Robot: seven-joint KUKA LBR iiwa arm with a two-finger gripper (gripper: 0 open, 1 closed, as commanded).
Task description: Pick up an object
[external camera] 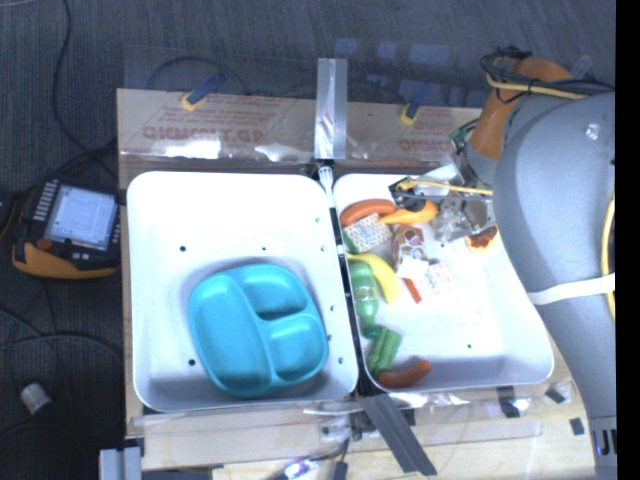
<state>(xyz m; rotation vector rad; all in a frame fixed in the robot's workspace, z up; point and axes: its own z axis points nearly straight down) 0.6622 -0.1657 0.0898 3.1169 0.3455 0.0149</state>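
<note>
The right bin (490, 318) holds a heap of toy food along its left side and back. I can make out a red sausage (365, 209), an orange carrot (416, 213), a checkered cracker (365, 233), a yellow banana (381, 274), a green cucumber (363, 296), a green pepper (384, 346) and a brown-red hot dog (405, 372). My gripper (452, 216) is low over the bin's back right part, just right of the carrot and above a brown piece (407, 237). A small red piece (482, 236) lies right beside it.
In the left bin (170, 218) a blue divided plate (258, 326) lies toward the front. The grey arm (560, 218) covers the right bin's right rim. A handheld screen unit (70, 223) lies on the floor to the left.
</note>
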